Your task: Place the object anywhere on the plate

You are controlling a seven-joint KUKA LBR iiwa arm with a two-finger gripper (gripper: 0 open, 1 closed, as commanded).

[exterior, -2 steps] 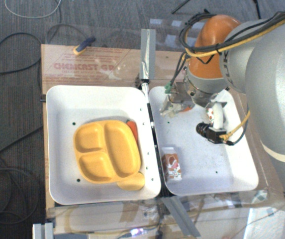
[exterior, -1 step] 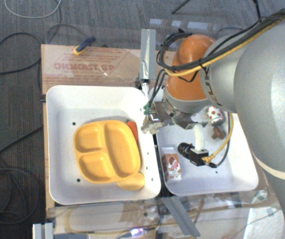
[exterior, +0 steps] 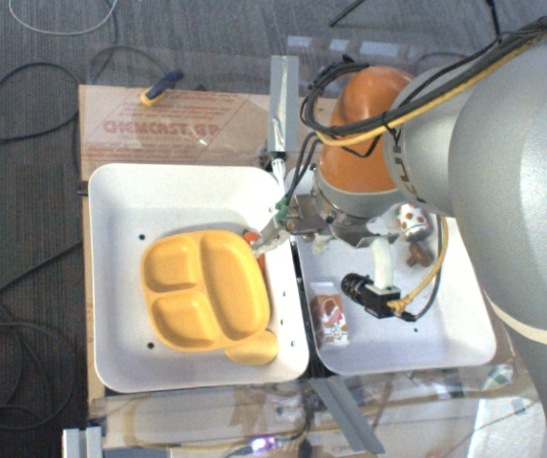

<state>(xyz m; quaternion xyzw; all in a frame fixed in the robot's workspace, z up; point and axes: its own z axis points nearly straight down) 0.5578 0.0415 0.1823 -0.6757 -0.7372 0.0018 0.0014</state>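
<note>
A yellow plate [exterior: 203,289] with three compartments lies in the left bin [exterior: 120,198]. My gripper [exterior: 265,236] reaches over the divider between the bins, and its tips hang just above the plate's upper right corner. The fingers [exterior: 275,229] look pressed together, with a small red object [exterior: 251,240] showing at their tips. Most of that object is hidden by the fingers. The orange band and grey wrist [exterior: 364,151] cover the upper part of the right bin.
A yellow lump [exterior: 252,349] lies against the plate's lower right corner. The right bin [exterior: 445,342] holds a brown packet [exterior: 329,319], a small white and red item [exterior: 410,219] and a brown piece [exterior: 419,252]. Cardboard [exterior: 173,132] lies behind the left bin.
</note>
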